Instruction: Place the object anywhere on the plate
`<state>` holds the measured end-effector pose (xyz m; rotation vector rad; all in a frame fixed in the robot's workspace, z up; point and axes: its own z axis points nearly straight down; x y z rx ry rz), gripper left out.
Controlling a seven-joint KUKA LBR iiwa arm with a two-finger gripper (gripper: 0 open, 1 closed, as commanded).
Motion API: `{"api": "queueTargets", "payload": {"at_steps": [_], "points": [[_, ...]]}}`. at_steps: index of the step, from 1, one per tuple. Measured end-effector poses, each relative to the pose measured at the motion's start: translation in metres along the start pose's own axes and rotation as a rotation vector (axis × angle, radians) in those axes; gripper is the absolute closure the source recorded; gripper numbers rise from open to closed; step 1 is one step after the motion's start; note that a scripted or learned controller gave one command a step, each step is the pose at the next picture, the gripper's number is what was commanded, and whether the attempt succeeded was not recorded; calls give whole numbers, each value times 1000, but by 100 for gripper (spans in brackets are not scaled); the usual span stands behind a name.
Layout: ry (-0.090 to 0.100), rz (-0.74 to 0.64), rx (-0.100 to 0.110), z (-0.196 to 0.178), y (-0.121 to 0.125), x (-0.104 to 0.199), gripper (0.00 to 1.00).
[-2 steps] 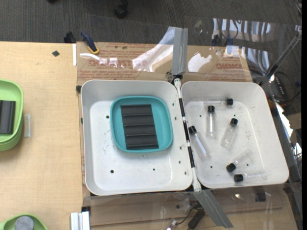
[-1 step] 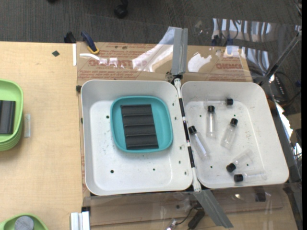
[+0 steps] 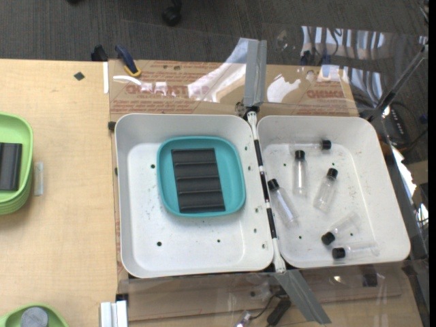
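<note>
Vials (image 3: 299,172) loose in right bin (image 3: 368,244), teal plate (image 3: 235,182) in left bin (image 3: 136,237) – gripper state unknowable

Two bins are sitting side by side on the bench (image 3: 61,251), touching along a shared middle edge. The left bin (image 3: 136,230) is holding a plate (image 3: 235,182) near its centre, and a ridged block (image 3: 197,179) is lying on that plate. The right bin (image 3: 381,182) is holding several capped vials: one (image 3: 298,169) toward the back, one (image 3: 325,188) to its right, one (image 3: 281,201) lying beside the middle edge, and two (image 3: 340,231) (image 3: 354,252) near the front. At the bench's far left, a stack of trays (image 3: 20,196) is resting.
</note>
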<state>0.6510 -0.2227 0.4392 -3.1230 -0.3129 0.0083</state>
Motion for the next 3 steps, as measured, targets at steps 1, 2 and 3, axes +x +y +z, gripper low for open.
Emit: {"api": "queueTargets", "payload": {"at_steps": [1,2,3], "points": [[0,1,0,0,0,-1,0],[1,-4,-1,0,0,4,0],[0,-3,0,0,0,3,0]]}}
